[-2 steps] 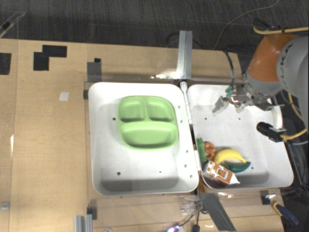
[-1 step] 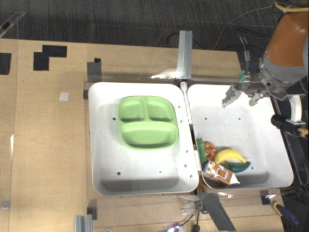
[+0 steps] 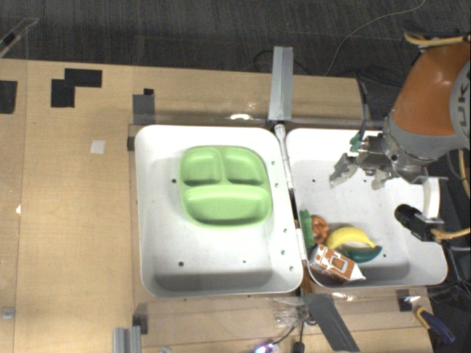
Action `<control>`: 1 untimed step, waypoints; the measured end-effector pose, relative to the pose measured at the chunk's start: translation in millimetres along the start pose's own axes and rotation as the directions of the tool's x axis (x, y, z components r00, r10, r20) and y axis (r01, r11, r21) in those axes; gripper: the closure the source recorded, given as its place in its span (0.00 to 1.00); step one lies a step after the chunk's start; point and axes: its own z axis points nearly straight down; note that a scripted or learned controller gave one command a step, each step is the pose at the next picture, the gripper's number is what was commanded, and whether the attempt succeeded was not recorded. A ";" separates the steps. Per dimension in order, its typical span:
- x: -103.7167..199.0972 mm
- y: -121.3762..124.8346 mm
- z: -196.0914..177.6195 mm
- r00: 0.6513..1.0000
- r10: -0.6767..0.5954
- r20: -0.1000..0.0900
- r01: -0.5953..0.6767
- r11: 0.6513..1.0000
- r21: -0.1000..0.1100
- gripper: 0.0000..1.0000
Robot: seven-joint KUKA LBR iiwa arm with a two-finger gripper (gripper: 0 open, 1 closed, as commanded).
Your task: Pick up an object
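Camera view: gripper [image 3: 359, 171], fingers spread and holding nothing, over right bin [image 3: 412, 271]; banana [image 3: 349, 237] not yet grasped.

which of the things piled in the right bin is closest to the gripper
The yellow banana. It lies highest in the pile, just below the gripper; the brown carton sits farther toward the bin's front edge.

I'm seeing bare floor across the far half of the shallow white right bin [image 3: 412, 271]; its near-left corner is crowded by a yellow banana [image 3: 349, 237], a brown carton [image 3: 335, 264] and a small reddish item [image 3: 319, 228].
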 end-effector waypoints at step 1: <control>-39.9 -45.2 128.7 0.994 -0.106 -0.001 0.106 0.994 -0.001 0.00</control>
